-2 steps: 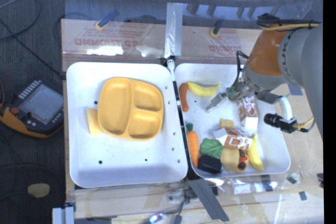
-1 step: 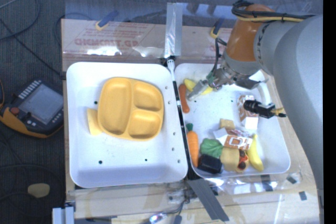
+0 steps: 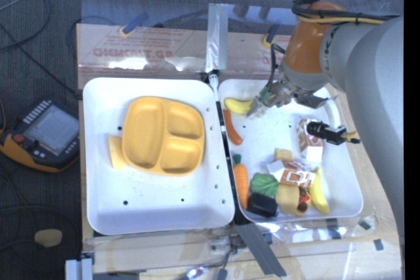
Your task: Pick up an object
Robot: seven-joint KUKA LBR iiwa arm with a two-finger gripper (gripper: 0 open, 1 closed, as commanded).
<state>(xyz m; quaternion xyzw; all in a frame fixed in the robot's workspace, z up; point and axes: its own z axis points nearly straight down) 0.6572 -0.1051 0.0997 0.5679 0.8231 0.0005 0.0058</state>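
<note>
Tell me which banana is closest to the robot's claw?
The banana at the back of the right bin, lying just left of the gripper. The other banana lies far off at the bin's front right, beside the pile of toy food.

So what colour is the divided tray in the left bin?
Yellow-orange; the divided tray shows plainly in the camera view.

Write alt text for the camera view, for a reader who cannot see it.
A grey robot arm reaches in from the right, its gripper low over a banana in the right bin, which holds toy food. The left bin holds a yellow divided tray.
</note>
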